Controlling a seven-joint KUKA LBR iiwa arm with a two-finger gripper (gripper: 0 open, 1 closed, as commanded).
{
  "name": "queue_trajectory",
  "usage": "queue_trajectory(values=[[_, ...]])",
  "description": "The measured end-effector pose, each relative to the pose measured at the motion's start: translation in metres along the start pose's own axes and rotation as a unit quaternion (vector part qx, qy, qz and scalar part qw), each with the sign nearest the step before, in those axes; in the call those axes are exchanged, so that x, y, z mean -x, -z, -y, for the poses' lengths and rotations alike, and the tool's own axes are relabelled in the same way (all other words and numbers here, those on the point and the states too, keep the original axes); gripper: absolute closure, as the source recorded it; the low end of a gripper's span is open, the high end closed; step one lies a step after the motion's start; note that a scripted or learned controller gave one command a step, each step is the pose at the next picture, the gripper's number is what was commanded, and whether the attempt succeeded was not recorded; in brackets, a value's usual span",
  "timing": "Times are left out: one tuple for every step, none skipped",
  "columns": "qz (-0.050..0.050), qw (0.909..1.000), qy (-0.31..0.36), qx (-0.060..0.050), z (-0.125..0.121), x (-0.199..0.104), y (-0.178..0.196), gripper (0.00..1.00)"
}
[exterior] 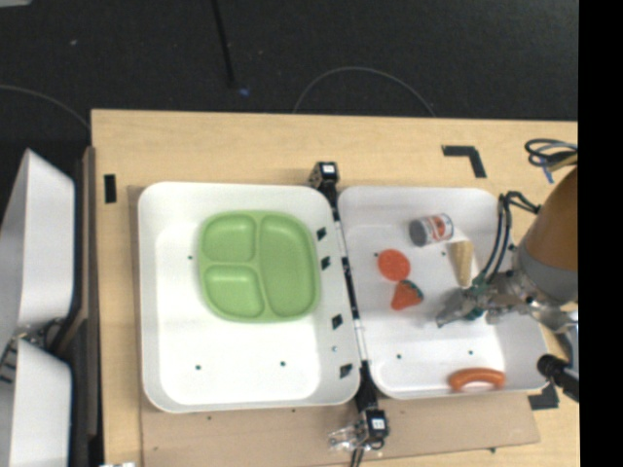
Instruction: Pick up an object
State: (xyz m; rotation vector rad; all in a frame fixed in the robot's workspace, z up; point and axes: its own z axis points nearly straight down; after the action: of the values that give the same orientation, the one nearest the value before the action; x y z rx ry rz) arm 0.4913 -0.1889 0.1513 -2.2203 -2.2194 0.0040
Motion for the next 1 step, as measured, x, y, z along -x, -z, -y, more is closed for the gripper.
queue_trajectory(values=[[0.0, 1.0, -0.001, 0.0, 0.0007, 0.0009, -0.053, 0.0]])
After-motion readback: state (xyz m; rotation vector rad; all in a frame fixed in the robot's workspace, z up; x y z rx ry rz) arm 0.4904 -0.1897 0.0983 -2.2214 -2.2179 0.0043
